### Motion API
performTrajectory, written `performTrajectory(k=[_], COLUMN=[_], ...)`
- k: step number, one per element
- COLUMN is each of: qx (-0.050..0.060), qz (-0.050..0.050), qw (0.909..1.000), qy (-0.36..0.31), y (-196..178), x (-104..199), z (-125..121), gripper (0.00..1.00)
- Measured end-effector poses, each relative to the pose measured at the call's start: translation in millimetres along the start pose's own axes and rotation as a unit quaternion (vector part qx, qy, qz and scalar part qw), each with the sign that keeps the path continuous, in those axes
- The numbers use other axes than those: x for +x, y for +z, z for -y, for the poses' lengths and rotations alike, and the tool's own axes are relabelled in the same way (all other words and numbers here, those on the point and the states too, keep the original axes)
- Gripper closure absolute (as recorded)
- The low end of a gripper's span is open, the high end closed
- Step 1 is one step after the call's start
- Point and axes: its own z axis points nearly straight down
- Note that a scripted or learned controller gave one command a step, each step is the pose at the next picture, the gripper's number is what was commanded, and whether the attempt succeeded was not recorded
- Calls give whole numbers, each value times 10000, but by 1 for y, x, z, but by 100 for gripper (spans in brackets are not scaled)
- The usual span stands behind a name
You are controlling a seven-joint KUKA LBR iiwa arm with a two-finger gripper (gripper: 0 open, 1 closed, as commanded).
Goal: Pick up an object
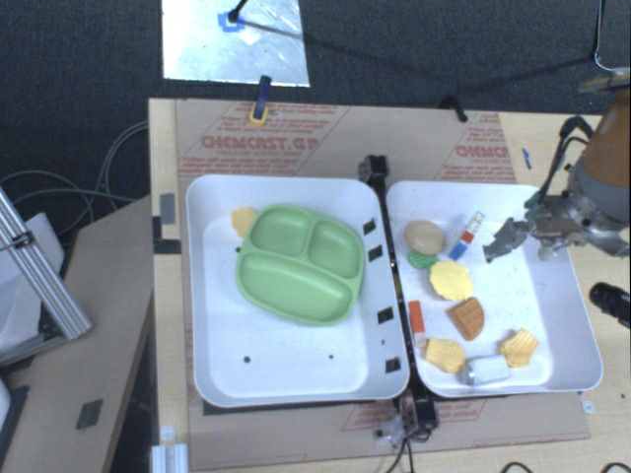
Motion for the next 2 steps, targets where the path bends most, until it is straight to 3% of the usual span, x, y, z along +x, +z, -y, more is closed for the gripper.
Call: performTrajectory(k=[1, 2], qx=[-62, -43], qz=[11, 4], qw=[10000, 10000], qy=[-14, -12], y=[-6, 39], x=[0, 5], z=[-2, -9], gripper=[0, 0])
